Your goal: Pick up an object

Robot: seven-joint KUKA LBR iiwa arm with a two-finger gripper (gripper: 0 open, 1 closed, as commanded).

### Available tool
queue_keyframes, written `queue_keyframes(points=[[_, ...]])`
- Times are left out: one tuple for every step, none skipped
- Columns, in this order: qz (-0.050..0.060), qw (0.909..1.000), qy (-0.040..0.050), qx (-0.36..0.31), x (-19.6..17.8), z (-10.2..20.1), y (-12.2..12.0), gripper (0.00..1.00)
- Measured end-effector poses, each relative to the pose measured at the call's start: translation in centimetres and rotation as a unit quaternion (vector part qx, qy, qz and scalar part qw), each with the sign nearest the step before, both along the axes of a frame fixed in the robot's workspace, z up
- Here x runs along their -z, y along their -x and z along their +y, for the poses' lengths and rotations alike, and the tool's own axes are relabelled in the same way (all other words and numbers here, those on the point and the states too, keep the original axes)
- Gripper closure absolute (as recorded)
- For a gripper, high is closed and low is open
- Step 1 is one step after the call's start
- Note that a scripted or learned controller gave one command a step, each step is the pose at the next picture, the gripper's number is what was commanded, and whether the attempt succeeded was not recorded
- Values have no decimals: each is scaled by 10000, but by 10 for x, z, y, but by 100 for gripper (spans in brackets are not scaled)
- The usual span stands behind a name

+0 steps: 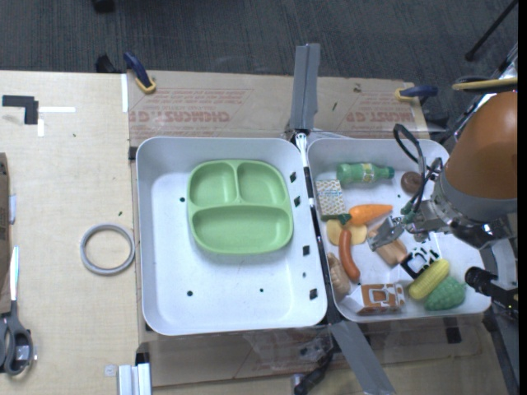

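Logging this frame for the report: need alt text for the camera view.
The grey arm's gripper hangs low over the right white bin, among toy food: an orange plastic carrot, a green plastic bottle. The left white bin holds a green divided plastic plate.

Grey KUKA arm [469,183] with a broad, rounded orange band just above the wrist, glossy under the light. Black cable looping off the wrist housing, thin and curved. Small metal two-finger gripper [387,235] at the tip, silver-grey, with a black-and-white patterned marker on the body behind it.
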State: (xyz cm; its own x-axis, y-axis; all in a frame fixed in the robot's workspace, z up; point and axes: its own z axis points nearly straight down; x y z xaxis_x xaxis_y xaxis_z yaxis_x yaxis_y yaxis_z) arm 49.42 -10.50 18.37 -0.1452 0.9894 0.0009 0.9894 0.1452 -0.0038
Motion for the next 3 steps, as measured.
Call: queue_keyframes(points=[[-53,9969,13,-782,89,2,-12,0],[-53,9999,11,-89,89,2,-55,0],[-44,9980,15,636,89,-29,-104,0]])
